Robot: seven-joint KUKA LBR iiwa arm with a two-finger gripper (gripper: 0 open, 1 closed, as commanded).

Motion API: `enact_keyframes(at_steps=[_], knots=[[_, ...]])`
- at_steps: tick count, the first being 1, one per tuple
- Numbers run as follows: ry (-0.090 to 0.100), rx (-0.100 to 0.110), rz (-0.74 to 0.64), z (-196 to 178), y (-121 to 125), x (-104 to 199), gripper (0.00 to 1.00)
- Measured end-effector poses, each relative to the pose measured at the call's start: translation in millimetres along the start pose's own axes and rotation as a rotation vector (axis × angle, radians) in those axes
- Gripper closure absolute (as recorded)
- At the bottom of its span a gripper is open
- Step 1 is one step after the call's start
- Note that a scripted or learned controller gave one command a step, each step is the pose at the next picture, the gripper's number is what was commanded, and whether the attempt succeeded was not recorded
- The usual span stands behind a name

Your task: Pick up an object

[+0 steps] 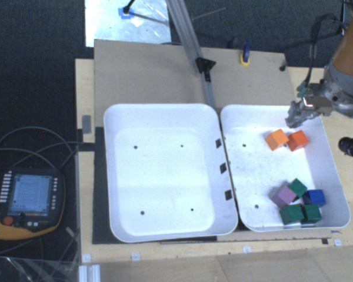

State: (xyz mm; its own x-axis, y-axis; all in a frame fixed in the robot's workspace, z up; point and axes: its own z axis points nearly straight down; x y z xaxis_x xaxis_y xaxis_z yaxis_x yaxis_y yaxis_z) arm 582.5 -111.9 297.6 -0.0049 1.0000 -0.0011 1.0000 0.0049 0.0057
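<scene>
From the camera above the bench, the gripper hung over the far right part of the right bin, near that bin's far rim, with the grey arm reaching in from the right. Whether it was open or closed could not be told — the tip was small and blurred, and no block showed in its grasp.

Seven blocks lay in the right bin, in two groups. Two orange ones sat just below the gripper: a lighter orange block slightly to the gripper's left, and a darker orange block touching it on the right, almost directly under the gripper. Both were roughly cube-shaped and turned somewhat askew to the bin's walls, so neither had a clear long axis.

The other five were clustered in the right bin's near right corner, well apart from the gripper: a purple block, a small green block just behind it, a blue block to the right, and two dark green blocks side by side against the near wall. They lay packed together, touching, each turned a little differently.

The left bin stood beside the right bin, their walls touching — its floor showed a few dark dots. Left of that bin, off the bench, a handheld control panel with a lit screen rested on the dark floor.
</scene>
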Motion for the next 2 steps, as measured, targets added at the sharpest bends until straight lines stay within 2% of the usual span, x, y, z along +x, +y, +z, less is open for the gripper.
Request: enact_keyframes(at_steps=[1,2], knots=[[0.002,0.004,-0.004,1.1,-10.8,47.0,1.0],[0.003,0.004,-0.005,18.6,-16.1,95.6,1.0]])
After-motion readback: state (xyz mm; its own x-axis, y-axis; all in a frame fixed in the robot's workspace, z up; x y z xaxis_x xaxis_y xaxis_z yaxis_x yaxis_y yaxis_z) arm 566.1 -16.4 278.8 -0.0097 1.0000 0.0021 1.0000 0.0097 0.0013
